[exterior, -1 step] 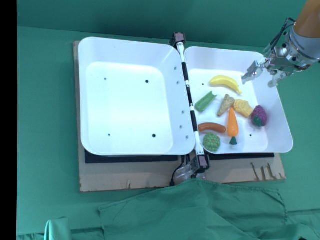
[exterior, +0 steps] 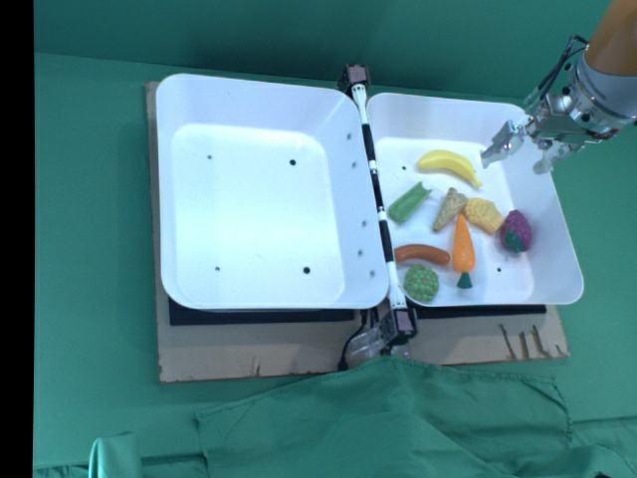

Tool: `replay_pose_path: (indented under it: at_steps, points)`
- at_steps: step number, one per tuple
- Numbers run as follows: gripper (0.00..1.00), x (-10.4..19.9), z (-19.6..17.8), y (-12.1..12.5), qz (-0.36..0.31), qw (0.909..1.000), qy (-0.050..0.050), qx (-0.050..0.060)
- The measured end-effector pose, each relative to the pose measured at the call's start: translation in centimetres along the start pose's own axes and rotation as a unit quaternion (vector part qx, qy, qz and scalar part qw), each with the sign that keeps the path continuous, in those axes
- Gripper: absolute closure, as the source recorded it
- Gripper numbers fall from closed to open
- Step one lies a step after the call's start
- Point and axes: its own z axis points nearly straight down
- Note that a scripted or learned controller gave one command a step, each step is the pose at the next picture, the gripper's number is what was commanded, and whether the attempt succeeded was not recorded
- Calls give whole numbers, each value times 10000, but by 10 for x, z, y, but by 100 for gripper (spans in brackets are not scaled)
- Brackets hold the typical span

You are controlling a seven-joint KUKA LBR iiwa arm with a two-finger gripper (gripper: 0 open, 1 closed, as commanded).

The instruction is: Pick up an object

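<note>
Gripper (exterior: 520,149) stands above the upper right corner of the right bin (exterior: 557,285), its two fingers spread apart with nothing between them; it is released and carries no load. Contact with any object is not observed. All candidate objects lie in the right bin, to the camera's left of and below the gripper. Nearest is the banana (exterior: 450,165), just beside the nearer fingertip, lying with its long axis running from upper left to lower right in the camera view, its lower tip pointing toward the bin's middle. Below it are the ice-cream cone (exterior: 449,208), the yellow corn piece (exterior: 485,213) and the green pod (exterior: 409,202), close together. Further down sit the carrot (exterior: 463,244), nearly upright in the view, the sausage (exterior: 422,255), lying roughly crosswise, and the round green vegetable (exterior: 421,284). The purple grape cluster (exterior: 515,231) rests near the right wall, almost straight below the gripper. Left bin (exterior: 179,98) holds nothing of note. Judgement: the grasp has not begun; the banana is the shortest reach, a short shift leftward and a descent, with the fingers best set across its long axis.
</note>
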Motion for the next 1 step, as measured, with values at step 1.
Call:
replay_pose_path:
  at_steps: [1]
  points:
    - [0, 2, 41, -5, 2, 10000, 4, 26]
